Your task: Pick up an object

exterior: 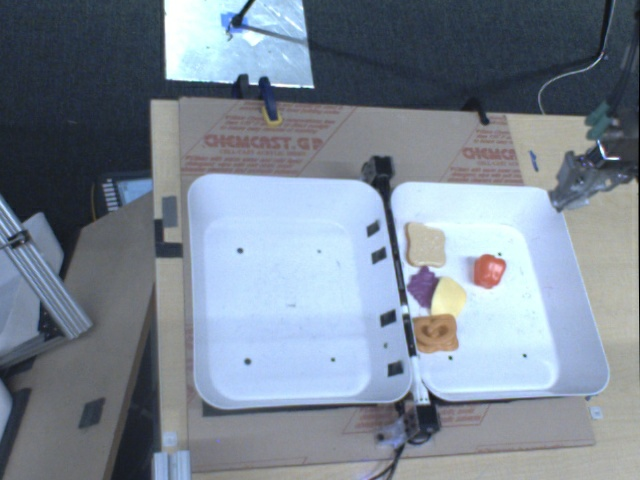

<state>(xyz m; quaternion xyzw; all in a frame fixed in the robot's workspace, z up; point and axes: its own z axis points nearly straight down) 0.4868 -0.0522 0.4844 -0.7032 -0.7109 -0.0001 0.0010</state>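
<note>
The right bin point(560, 268) holds several small food-shaped objects near its left side. A tan bread slice point(426, 244) lies at the upper left. A red pepper-like piece point(489, 270) sits toward the middle. A purple piece point(423, 287) touches a yellow piece point(449, 296). A brown pretzel point(436, 333) lies below them. My gripper point(572, 194) hangs at the bin's upper right corner, over its rim, well apart from all the objects.
The left bin point(205, 298) stands beside the right one, joined by a black clamp strip point(392, 268). Both rest on a cardboard sheet point(300, 138). A shiny metal plate point(238, 26) lies beyond the bench. A cable point(570, 68) loops above the arm.
</note>
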